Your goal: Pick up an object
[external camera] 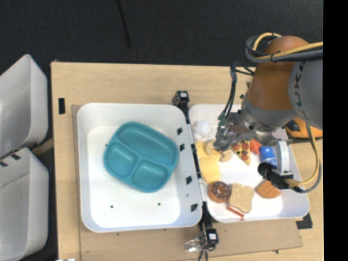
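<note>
My gripper (222, 144) hangs low over the upper left part of the right bin (293, 205), on the grey arm with its orange band. Right under its tip lie a yellow cheese slice (209, 166) and a small tan piece (225, 157). A pizza slice (242, 151) and a blue item (267, 154) lie just to its right. Toward the bin's front sit a chocolate donut (219, 191), a slice of bread (241, 198) and a brown cookie (267, 189). A small white item (202, 128) rests to the gripper's upper left.
The left bin (87, 200) holds a teal divided plate (141, 156). A raised divider with black clips (190, 162) separates the bins. Cables and a black fitting (274, 174) hang off the wrist over the right bin. White blocks (19, 118) stand left of the bench.
</note>
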Tool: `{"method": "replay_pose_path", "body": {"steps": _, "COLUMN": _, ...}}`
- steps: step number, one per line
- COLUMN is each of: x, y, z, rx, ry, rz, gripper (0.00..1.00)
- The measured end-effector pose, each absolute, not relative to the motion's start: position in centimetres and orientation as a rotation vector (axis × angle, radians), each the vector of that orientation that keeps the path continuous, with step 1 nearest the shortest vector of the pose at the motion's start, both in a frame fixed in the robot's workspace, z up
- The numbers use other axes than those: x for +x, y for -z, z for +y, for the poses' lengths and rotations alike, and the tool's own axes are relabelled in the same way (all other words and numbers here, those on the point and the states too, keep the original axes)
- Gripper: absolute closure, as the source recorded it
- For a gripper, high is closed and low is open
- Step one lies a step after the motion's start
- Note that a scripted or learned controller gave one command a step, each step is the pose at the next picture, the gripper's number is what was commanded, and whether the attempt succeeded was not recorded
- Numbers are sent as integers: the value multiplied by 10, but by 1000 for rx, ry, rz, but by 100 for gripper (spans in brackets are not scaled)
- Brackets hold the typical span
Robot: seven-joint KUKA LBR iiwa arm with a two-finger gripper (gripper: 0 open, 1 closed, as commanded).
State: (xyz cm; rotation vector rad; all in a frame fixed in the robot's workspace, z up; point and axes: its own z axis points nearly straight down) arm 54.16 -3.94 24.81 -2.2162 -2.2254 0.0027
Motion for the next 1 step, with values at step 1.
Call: {"method": "replay_pose_path", "body": {"steps": 1, "x": 548, "y": -230, "z": -36, "rx": -2214, "ry": -5, "rz": -2227, "gripper": 100}}
